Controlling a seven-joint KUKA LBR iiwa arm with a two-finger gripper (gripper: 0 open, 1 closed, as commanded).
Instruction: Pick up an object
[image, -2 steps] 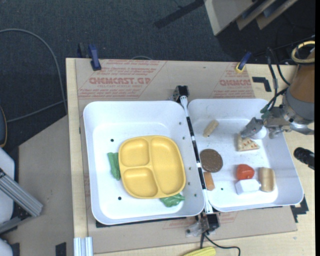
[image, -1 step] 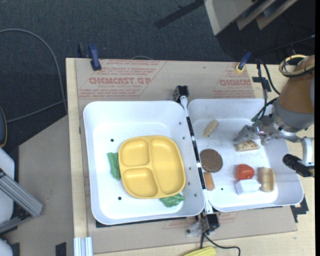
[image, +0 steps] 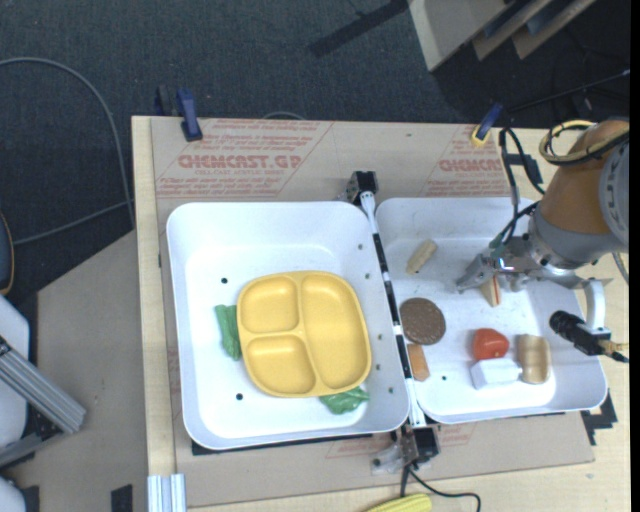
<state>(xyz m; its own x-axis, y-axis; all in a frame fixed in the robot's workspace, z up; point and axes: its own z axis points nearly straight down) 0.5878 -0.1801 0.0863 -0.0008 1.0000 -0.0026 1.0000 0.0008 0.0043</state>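
Hovering over the right bin (image: 455, 215), the gripper (image: 491, 278) is seen above a small stick-shaped item (image: 492, 291); whether it is wide or narrow cannot be told.

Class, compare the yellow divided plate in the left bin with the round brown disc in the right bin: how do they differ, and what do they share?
The yellow plate is far larger than the brown disc. The plate has three compartments and rounded corners; the disc is a plain circle. The plate is bright yellow, the disc dark brown. Both lie flat, each in a white bin.
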